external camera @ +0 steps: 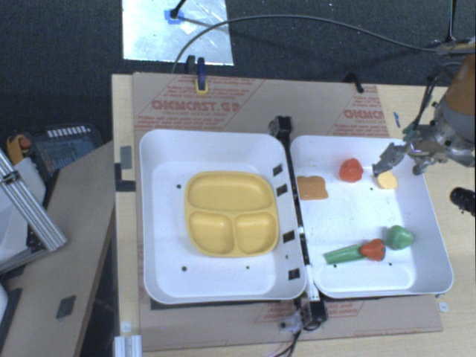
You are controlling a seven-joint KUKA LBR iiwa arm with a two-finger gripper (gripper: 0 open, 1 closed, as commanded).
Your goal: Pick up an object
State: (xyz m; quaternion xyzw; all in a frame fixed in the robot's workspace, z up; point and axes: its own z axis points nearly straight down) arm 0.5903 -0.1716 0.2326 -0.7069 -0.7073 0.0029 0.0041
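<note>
The right bin [416,199] holds several toy foods. A red round piece [351,171] and an orange flat piece [312,188] lie at its upper left. A small yellow piece [387,180] sits near the upper right. A green lump [400,236], a red piece [373,251] and a long green piece [341,255] lie along the lower part. My gripper [404,160] hovers at the bin's upper right edge, just above and right of the yellow piece. It is open, with nothing between its fingers.
The left bin [160,199] carries a yellow divided plate [227,214]. A black hinge strip [291,207] runs between the bins. Cardboard lies under both bins, and a cable [312,24] arcs across the back. Grey equipment [30,192] stands at the far left.
</note>
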